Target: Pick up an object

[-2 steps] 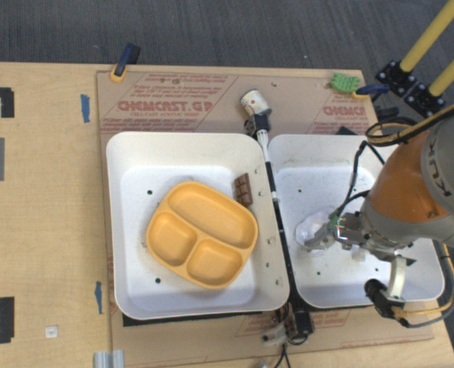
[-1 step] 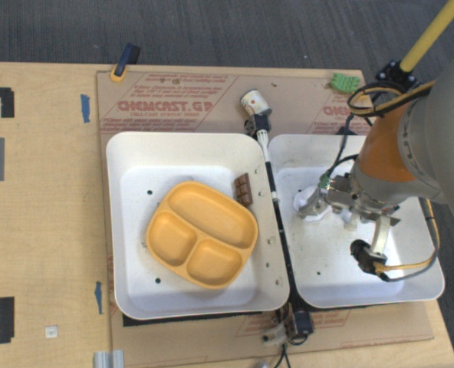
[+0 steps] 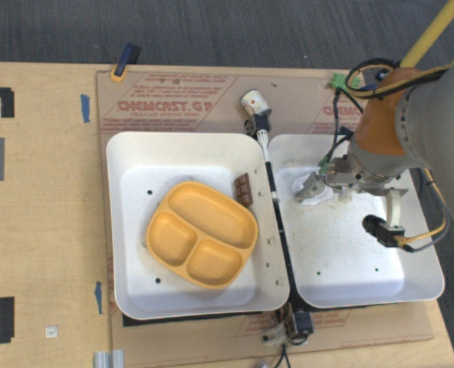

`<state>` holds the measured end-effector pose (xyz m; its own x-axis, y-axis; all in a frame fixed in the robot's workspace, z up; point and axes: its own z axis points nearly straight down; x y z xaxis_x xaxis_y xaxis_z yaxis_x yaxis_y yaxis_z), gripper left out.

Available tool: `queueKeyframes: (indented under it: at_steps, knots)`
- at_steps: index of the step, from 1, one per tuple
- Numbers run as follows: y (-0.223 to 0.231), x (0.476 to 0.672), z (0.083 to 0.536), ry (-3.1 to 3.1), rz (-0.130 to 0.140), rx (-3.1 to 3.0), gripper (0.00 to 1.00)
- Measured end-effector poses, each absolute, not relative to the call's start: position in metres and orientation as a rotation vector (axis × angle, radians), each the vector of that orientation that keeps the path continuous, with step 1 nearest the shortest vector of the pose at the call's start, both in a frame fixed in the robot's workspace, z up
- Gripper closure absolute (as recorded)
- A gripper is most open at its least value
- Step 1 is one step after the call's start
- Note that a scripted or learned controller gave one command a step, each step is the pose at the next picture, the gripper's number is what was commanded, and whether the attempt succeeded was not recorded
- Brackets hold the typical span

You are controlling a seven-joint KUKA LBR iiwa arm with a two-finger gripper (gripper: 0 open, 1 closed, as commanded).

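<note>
My gripper (image 3: 319, 186) is low in the upper left part of the right bin (image 3: 350, 274), under the grey wrist with the orange band. A small white crumpled object (image 3: 310, 198) lies right at its tip, partly hidden by it. Whether the object is held cannot be made out. In the left bin (image 3: 135, 167) a yellow divided plate (image 3: 202, 234) lies flat. A small brown bar (image 3: 243, 189) leans by that bin's right wall, just beyond the plate.
A black cable with a yellow connector (image 3: 388, 232) hangs from the arm over the right bin's middle. A white and black clamp (image 3: 254, 107) sits behind the bins' shared wall. A blue and yellow clip (image 3: 124, 60) lies at the board's far left corner.
</note>
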<state>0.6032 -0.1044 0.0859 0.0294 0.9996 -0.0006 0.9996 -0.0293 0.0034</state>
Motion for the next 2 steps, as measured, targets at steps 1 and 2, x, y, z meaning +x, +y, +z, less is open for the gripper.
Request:
queueKeyframes:
  at_steps: [1, 2]
  knots:
    - [-0.094, 0.561, 0.086, 2.177, 0.002, 2.265, 0.0]
    - [-0.103, 0.605, 0.086, 2.027, 0.003, 2.397, 0.0]
